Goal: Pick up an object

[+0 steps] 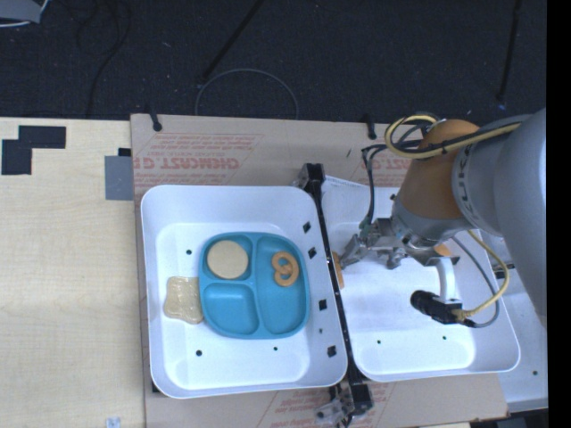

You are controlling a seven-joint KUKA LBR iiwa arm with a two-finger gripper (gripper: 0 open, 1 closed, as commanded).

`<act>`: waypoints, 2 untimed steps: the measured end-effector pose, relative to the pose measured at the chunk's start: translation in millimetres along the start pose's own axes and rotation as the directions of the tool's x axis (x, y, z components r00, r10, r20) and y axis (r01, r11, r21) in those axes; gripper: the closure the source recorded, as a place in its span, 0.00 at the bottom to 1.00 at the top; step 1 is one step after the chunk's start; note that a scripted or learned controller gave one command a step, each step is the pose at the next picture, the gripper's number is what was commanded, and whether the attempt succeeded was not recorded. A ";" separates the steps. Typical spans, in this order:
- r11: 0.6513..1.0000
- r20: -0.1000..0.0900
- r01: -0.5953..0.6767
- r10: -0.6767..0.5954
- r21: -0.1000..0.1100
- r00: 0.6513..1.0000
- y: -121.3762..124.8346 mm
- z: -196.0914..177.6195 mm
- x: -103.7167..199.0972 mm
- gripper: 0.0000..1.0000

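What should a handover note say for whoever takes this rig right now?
Gripper: low in the right bin, near the divider; nothing visibly held.
Left bin: blue tray holding a round cracker and a pretzel in separate compartments; a pale flat piece lies against the tray's left edge.
Done: no pick evident.
Left: grasp and lift one object.

Two white bins side by side at center: left bin point(234, 205), right bin point(401, 348), touching along a black divider point(323, 266). Printed cardboard sheet point(234, 146) under both. Pale wood bench point(62, 283) at 9 o'clock, with black tape mark point(31, 146) and grey patch point(117, 176) at 10. Dark floor point(312, 34) at 12.
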State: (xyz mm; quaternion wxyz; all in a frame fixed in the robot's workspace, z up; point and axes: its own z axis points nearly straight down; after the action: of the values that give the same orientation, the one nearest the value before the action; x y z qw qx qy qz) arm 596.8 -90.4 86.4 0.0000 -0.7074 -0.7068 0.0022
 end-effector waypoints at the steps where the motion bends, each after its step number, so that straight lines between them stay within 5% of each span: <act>1: 1.000 -0.003 -0.005 0.005 0.002 1.000 -0.3 -10.9 -0.2 1.00; 2: 1.000 -0.003 -0.002 0.002 -0.004 1.000 -1.3 -73.7 -0.5 1.00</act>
State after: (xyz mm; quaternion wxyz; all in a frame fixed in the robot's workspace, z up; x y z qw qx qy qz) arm 595.8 -90.7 160.1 -0.0003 -0.7080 -0.7062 -0.0004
